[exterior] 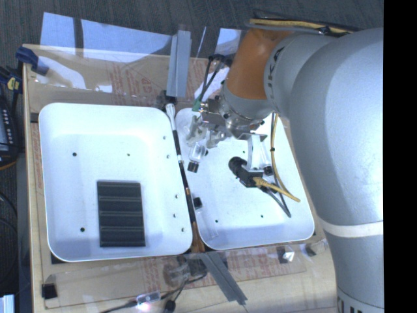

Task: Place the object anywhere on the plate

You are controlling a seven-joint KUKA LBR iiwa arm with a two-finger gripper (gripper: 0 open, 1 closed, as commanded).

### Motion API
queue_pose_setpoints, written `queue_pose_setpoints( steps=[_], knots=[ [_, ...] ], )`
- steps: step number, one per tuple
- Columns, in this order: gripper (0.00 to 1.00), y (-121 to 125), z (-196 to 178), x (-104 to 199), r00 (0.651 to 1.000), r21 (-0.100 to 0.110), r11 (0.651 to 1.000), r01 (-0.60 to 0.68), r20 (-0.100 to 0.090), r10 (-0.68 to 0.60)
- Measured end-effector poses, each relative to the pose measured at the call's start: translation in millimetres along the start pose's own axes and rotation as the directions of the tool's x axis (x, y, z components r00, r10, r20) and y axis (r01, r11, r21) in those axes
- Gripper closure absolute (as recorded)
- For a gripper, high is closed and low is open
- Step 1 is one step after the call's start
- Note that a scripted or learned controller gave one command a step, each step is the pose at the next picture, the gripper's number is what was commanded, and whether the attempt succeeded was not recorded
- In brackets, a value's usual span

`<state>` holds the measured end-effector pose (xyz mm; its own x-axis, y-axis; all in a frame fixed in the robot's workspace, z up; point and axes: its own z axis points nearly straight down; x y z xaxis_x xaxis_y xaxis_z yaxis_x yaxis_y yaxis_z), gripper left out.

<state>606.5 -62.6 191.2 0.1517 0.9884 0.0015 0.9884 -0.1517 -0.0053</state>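
The grey, orange-banded arm hangs its claw over the shallow white bin beside the dark ribbed rectangular plate, likely for a pickup. Whether it is clenched or released, I cannot tell.

I watch through one camera fixed above the pale bench, looking down aslant. Both shallow white bins fit in frame.

I read the left white shallow bin and right white shallow bin as smooth plastic, the ribbed black rectangular plate as matt.
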Motion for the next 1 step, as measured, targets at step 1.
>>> queue_pose_setpoints(
  steps=[1],
  knots=[
    [1.0, -74.1, 0.2, 44.7, 0.995, -0.002, 0.995, 0.098, 0.002, -0.098]
  ],
)
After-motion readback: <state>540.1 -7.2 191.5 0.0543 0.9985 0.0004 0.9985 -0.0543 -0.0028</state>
